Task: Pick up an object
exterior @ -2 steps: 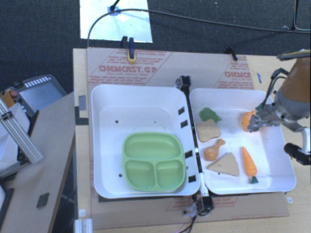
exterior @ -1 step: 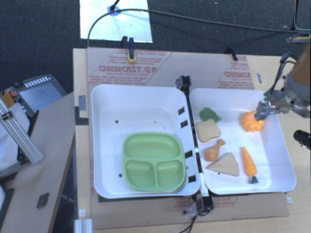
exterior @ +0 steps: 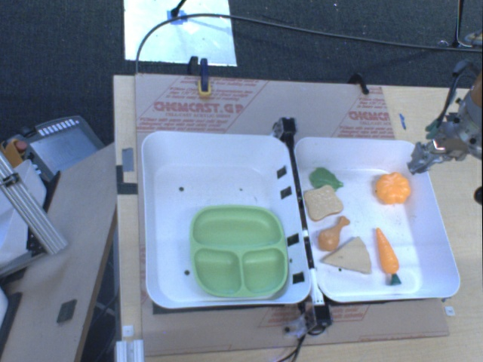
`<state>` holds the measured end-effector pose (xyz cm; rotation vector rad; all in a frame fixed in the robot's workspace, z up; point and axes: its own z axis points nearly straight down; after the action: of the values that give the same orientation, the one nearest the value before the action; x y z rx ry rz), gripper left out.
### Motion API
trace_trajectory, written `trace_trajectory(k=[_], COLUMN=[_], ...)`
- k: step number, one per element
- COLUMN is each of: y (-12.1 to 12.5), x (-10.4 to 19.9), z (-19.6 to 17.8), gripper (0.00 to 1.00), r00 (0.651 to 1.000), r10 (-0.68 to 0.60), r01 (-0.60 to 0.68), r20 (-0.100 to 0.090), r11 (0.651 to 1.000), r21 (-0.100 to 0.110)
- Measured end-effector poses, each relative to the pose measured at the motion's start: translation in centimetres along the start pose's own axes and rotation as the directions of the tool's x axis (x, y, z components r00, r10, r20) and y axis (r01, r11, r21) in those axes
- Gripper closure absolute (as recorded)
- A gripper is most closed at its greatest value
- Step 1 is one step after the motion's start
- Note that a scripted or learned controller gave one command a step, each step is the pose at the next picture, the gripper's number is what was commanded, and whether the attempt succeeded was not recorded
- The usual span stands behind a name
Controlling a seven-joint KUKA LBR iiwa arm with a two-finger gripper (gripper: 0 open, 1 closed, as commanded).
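Camera view, rt bin (exterior: 434, 202): gripper (exterior: 419, 162) at 1 o'clock over far rim, nothing between fingers afaict, opening too blurry to call. Pumpkin (exterior: 393, 188) just beside at its 7. Carrot (exterior: 387, 253) at 5 o'clock, bread slice (exterior: 323, 202) at 9. Green tray (exterior: 238, 250) in lft bin (exterior: 173, 172).

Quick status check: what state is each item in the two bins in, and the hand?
hand: above right bin's far right rim, holding nothing
pumpkin: resting, right bin
green leaf: lying flat
bread slice: lying flat
drumstick: on its side
wedge: lying flat
carrot: on its side
green tray: left bin, compartments up
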<state>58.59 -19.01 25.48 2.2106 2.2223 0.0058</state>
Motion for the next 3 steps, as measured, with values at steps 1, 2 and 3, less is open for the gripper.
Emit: trace_trajectory(k=[1, 2, 3], y=[0.3, 1.6, 1.9], x=[6.0, 11.1, 16.4], z=[1.0, 2.1, 1.2], gripper=[1.00, 1.00, 1.00], r00=[1.000, 1.000, 1.000], r10=[-0.005, -0.004, -0.005], r01=[0.005, 0.004, 0.005], r20=[-0.004, -0.004, -0.005], r11=[1.000, 1.000, 1.000], r21=[0.006, 0.006, 0.005])
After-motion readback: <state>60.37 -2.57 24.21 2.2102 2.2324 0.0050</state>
